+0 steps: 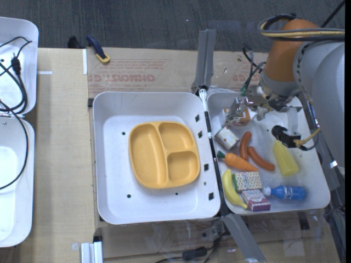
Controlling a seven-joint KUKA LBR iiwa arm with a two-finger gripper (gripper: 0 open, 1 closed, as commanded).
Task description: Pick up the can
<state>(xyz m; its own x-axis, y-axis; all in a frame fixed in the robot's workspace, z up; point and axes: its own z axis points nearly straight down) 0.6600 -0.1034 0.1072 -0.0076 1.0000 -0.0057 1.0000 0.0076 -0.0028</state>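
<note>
From my remote seat I see the gripper [239, 112] low in the far left part of the right-hand shallow white bin [321, 193], its metal fingers around the top of a small can with an orange-and-white label [242, 117]; the can sits between the fingers, so I read it as grasped, though the clutter of metal there makes the contact hard to judge.

Starting from the near edge, farthest from the gripper: a small pink-and-white carton [256, 202] lies by the near wall, with a blue plastic bottle with a white cap [286, 192] just to its right and a yellow banana [230, 188] curving along its left. Touching the carton on its far side is a green-and-orange patterned box [247, 180]. Closer to the gripper lies an orange carrot [240, 161], then two reddish-brown sausages [259, 158], one angled toward the gripper. Right of these is a pale yellow plastic bottle [286, 159]. Just beside the gripper on its near side sits a small grey-white box [226, 137].

Left of the gripper, across the divider, the left-hand shallow white bin [107, 163] holds a yellow three-compartment plastic tray [163, 154]. Beyond both bins the wooden desk [60, 119] carries brown cardboard sheet [142, 70].
</note>
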